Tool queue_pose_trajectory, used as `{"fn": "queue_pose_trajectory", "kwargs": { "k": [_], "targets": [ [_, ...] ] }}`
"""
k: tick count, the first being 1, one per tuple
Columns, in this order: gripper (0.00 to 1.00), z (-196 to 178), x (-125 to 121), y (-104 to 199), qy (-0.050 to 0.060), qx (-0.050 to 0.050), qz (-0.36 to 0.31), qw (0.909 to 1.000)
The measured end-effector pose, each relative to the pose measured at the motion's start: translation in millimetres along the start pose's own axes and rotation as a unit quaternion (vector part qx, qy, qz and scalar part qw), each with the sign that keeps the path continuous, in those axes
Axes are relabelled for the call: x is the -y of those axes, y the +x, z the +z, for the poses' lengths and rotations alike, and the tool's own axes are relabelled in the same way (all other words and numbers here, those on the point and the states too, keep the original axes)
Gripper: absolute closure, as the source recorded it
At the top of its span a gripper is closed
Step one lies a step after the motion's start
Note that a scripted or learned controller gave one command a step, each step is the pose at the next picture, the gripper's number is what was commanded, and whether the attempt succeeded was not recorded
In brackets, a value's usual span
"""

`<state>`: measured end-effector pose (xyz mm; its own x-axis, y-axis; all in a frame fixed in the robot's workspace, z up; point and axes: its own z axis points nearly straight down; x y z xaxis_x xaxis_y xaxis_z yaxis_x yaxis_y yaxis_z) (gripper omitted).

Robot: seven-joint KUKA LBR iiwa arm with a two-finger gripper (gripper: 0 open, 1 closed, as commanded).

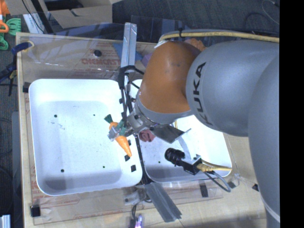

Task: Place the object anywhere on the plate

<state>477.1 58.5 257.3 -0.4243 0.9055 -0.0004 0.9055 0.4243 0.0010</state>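
A toy carrot [125, 146], orange with a green leafy top, hangs over the right side of the left bin [71, 141], slanting from upper left to lower right. My gripper [118, 133] reaches in from the right and is shut across the carrot's middle. The green top and the orange tip stick out on either side of the fingers. The carrot is close to the wall between the two bins. The arm hides most of the right bin [209, 144].
A small pinkish object [147, 136] lies just right of the gripper at the edge of the right bin. Two small black bits [133, 167] lie near the left bin's right wall. The bulky grey and orange arm [190, 94] looms over the right bin.
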Motion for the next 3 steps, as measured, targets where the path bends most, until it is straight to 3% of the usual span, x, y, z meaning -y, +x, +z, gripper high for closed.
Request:
{"fn": "queue_pose_trajectory", "kwargs": {
  "k": [1,2,3],
  "targets": [
    [1.0,67,-1,6,0.003,-0.001,0.044,0.999],
    [1.0,66,-38,-53,0.001,0.0,0.047,0.9989],
    [1.0,15,-9,21,0.001,-0.001,-0.021,0.9998]
  ]
}}
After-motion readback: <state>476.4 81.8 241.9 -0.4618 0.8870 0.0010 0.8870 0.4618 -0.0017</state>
